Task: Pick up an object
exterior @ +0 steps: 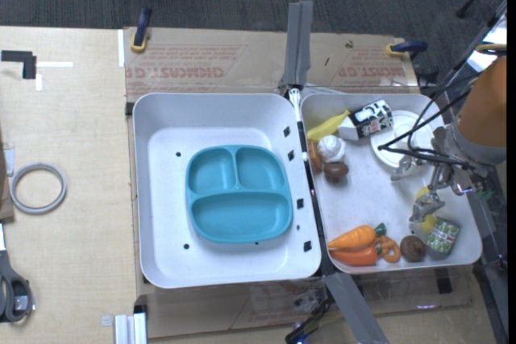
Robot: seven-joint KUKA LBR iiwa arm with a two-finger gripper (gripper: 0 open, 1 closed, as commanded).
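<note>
Gripper (425, 205) low over right bin (367, 197), finger state cannot be told, yellow toy (425, 198) just beside it, carrot (352, 238) near, blue divided plate (239, 194) in left bin (153, 197)

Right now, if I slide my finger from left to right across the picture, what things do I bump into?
Tape roll → left bin holding the blue divided plate → brown ball → orange carrot → milk carton → green block, beside the tool.
</note>
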